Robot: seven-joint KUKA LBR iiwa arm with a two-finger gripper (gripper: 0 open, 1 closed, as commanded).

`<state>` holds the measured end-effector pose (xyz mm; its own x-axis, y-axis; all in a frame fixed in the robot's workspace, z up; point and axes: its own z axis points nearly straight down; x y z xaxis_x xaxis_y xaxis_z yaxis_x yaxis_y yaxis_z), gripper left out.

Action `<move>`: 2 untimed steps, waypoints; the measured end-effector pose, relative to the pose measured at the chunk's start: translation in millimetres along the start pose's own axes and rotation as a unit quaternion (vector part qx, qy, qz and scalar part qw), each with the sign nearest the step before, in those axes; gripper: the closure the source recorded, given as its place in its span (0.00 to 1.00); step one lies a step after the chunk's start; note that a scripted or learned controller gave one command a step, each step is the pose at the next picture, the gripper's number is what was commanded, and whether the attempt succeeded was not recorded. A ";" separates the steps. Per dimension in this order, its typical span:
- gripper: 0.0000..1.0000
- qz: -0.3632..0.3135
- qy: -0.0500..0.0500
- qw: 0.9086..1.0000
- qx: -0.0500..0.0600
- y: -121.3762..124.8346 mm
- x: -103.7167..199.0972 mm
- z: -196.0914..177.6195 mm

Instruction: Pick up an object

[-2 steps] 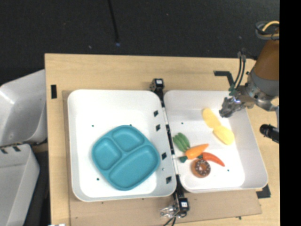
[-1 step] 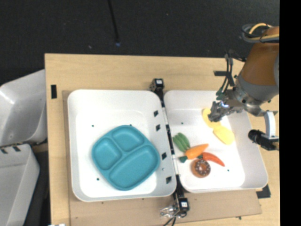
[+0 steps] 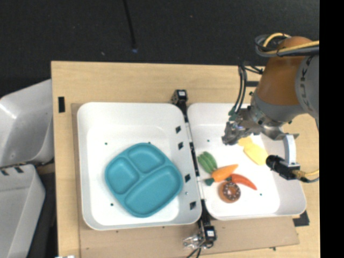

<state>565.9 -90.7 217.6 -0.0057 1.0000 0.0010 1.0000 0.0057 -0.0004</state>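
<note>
1. Hanging over the right bin (image 3: pixel 290 200), the gripper (image 3: pixel 232 135) sits just beside the upper-left end of the yellow piece (image 3: pixel 255 151). Whether it is spread or pressed together, I cannot tell, because the wrist covers it from above.
2. The yellow piece looks like the nearest thing to pick, and it lies flat on the bin floor.
3. Below and to the left of the yellow piece there is a tight group: a green vegetable (image 3: pixel 207 160), an orange carrot (image 3: pixel 224 171), a red pepper (image 3: pixel 244 181) and a brown round donut (image 3: pixel 230 192). The carrot and the green vegetable touch.
4. Risk, in my judgement: the gripper is off to one end of the yellow piece, so it may close on air or push the piece away.
5. A second risk: going lower-left, it may nudge the group.
6. The dividing wall (image 3: pixel 189 144) between bins is left of the yellow piece, with bare floor between.
7. Left of that wall, the other bin holds a blue tray (image 3: pixel 143 179).
</note>
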 end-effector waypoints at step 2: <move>1.00 0.000 0.000 1.000 0.000 -29.1 92.0 0.6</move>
<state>536.3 1.1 217.1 -0.0067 1.0000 0.0019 1.0000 0.0067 -0.0004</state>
